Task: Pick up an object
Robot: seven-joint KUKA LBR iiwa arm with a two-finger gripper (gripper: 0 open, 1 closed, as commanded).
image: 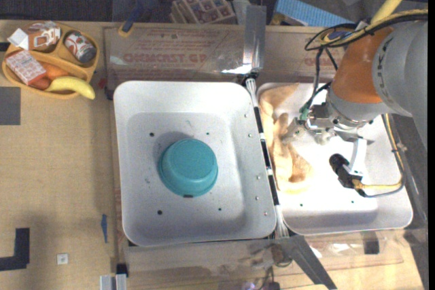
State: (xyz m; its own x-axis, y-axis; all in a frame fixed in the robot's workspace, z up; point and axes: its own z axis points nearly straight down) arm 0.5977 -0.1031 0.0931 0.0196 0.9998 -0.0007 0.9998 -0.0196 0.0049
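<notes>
Bench [61,200]: you see two shallow white bins side by side on it, with a yellow tray of toy food [47,64] at the far left corner, well apart from the work
Arm [401,64]: it reaches in from the right, its orange band over the right bin
Left bin [136,112]: it holds one teal bowl [189,166], upside down near the middle, well apart from the arm
Right bin [380,214]: overexposed, so you get little detail; a pale tan object [289,156] lies along its left side, too washed out for you to name it
Object's long axis: it runs from the far left corner toward the near middle of that bin
Gripper [302,129]: it sits at the tan object's right edge, near or touching it; you cannot tell how its fingers stand, nor that anything is held
Key relation: your nearest pick, I judge, is the tan object, just left of the gripper; the bowl lies much farther left, across the bin wall
</notes>
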